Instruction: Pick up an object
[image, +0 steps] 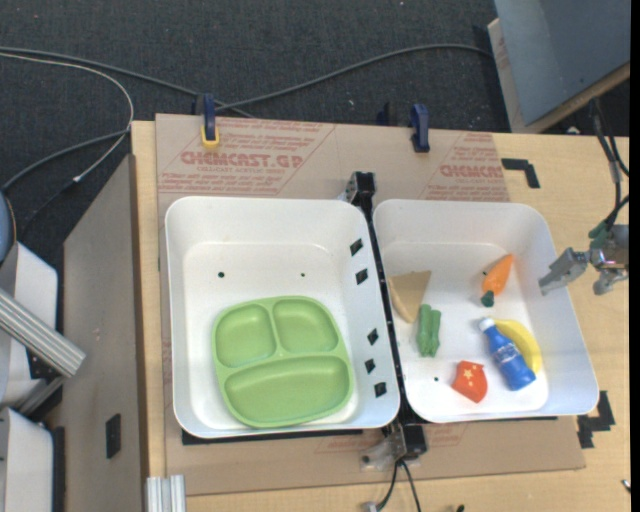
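I see the gripper (590, 265) hanging at the right edge, just outside the right bin (520, 225). In that bin lie a carrot (496, 278), a tan wedge (409, 294), a green piece (428, 330), a blue bottle (508, 355) beside a banana (527, 343), and a red piece (470, 380). The left bin (200, 240) holds a green divided plate (283, 358).

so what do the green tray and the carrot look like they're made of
The green divided tray looks like moulded plastic with a matte finish: uniform colour, rounded compartment walls, soft highlights. The toy carrot also looks like plastic, smooth orange with a green end, though it is too small to rule out rubber.
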